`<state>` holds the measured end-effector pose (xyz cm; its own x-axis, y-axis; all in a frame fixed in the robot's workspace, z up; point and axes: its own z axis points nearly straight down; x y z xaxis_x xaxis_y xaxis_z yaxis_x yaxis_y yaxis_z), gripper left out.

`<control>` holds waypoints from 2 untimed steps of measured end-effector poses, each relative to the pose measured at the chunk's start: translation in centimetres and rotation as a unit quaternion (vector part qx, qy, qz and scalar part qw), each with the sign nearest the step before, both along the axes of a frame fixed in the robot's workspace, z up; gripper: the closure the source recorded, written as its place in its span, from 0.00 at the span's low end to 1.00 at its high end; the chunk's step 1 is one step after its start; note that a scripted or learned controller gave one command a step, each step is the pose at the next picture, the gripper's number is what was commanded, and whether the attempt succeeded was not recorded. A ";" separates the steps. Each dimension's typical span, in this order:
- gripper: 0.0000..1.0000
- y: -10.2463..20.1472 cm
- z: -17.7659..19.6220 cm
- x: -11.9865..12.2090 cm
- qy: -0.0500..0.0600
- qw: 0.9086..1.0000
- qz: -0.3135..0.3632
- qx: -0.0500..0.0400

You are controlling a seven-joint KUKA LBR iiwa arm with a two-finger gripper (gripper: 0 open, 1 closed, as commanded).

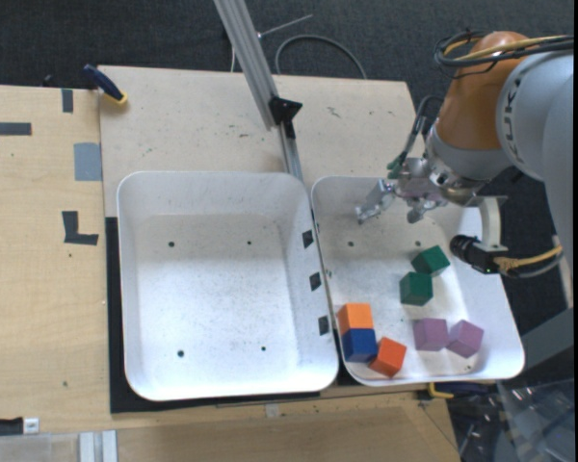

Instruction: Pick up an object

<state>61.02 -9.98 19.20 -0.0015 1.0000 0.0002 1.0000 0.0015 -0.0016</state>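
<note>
Over the far end of the right-hand shallow white bin (332,221) hangs the metal two-finger gripper (392,210), fingers seemingly spread and gripping nothing. Two green cubes (423,275), two purple cubes (446,336), and orange and blue blocks (364,337) crowd the near edge.

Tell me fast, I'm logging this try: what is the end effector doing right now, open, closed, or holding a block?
End effector: open, nothing between its fingers, above the right bin near its back edge.
</note>
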 end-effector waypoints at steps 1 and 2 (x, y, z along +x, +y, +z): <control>0.00 -9.5 20.5 -6.0 -0.005 1.000 -0.002 -0.003; 0.00 -3.6 8.0 -3.0 0.004 1.000 0.001 0.001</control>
